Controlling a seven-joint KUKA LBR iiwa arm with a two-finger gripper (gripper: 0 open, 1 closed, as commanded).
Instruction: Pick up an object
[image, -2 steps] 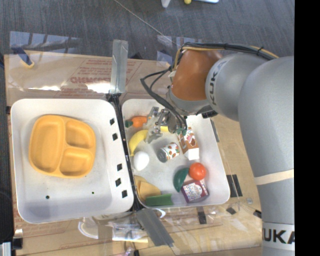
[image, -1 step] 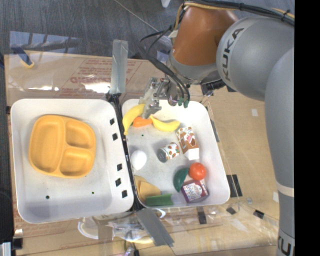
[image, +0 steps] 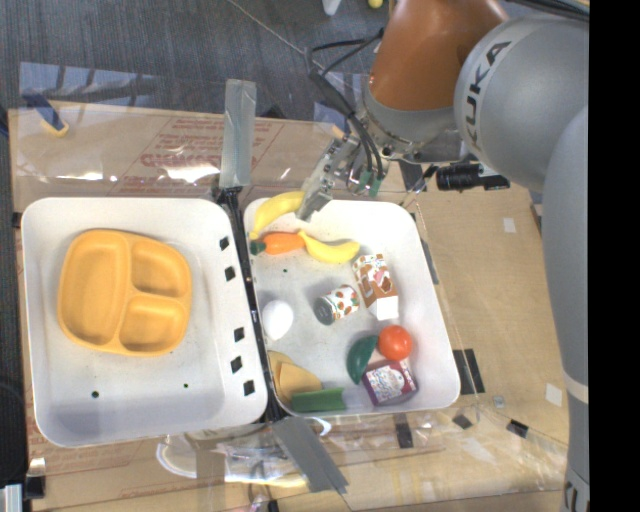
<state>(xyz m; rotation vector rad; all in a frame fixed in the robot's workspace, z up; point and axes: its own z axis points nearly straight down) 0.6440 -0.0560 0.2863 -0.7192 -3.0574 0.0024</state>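
A green pepper-like piece (image: 318, 398) is lying nearest the camera, at the front edge of the right bin (image: 432, 300). Behind it are sitting a purple packet (image: 388, 382), a red tomato (image: 395, 342), one small can (image: 338, 304), one carton (image: 374, 280), two bananas (image: 330, 248) and one carrot (image: 280, 243). The tool (image: 315, 200) is hovering over the bin's back rim; its opening cannot be told. One yellow tray (image: 122, 292) is resting in the left bin (image: 40, 330).

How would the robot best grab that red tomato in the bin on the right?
Probably from straight above, closing on the round body of the tomato. Its top is exposed, but a green piece touches its left side and a purple packet sits just below, so fingers fit best along the upper-left to lower-right line.
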